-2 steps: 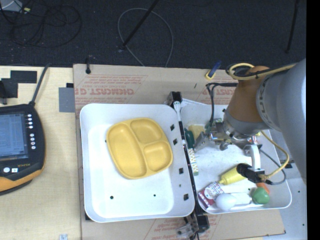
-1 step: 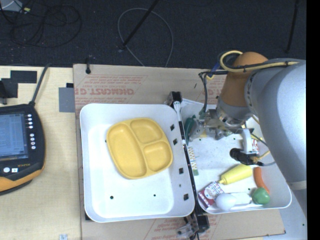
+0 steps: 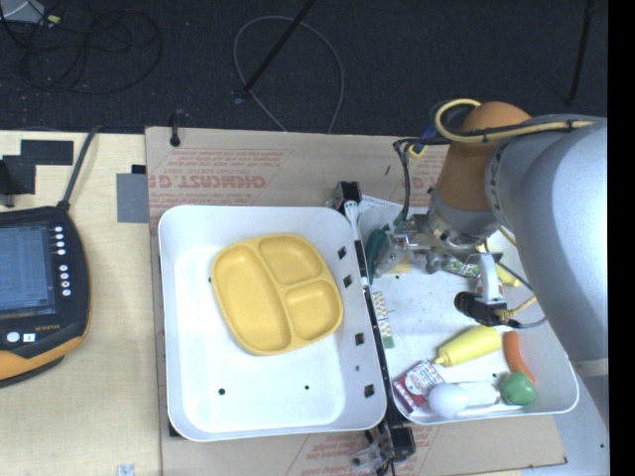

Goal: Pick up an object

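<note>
A yellow squeeze bottle (image 3: 470, 345), a carrot (image 3: 517, 354) with a green end, a white object (image 3: 458, 398) and a red-and-white packet (image 3: 421, 376) crowd the near corner of the right bin (image 3: 425, 315). The claw (image 3: 429, 251) hangs above that bin's far left part, its state impossible to tell. In the left bin (image 3: 193, 365), a yellow 3-compartment plate (image 3: 277, 291) leaves bare floor along the near edge.

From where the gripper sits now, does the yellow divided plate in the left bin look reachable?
Probably yes. The yellow divided plate lies alone and uncovered in the left bin, nothing on top. The gripper is over the right bin and would have to cross the divider between them.
</note>
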{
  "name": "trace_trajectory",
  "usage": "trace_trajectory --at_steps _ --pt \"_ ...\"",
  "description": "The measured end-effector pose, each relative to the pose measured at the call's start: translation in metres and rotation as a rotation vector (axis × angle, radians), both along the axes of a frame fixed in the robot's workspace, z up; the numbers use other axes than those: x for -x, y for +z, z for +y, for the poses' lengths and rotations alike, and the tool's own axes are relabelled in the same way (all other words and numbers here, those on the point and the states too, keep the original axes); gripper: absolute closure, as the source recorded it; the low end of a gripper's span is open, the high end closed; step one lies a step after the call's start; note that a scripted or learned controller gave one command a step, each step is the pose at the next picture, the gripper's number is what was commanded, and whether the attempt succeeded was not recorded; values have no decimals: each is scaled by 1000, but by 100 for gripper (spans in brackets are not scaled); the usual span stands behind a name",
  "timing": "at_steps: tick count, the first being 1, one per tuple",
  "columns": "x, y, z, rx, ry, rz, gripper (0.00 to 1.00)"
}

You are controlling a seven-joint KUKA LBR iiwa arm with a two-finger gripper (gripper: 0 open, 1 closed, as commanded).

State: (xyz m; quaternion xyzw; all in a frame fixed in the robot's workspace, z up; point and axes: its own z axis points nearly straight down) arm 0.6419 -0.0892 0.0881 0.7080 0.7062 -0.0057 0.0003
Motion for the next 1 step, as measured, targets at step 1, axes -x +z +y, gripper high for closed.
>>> trace_trajectory --at_steps 1 --pt "-3 134 -46 -4 0 -18 0"
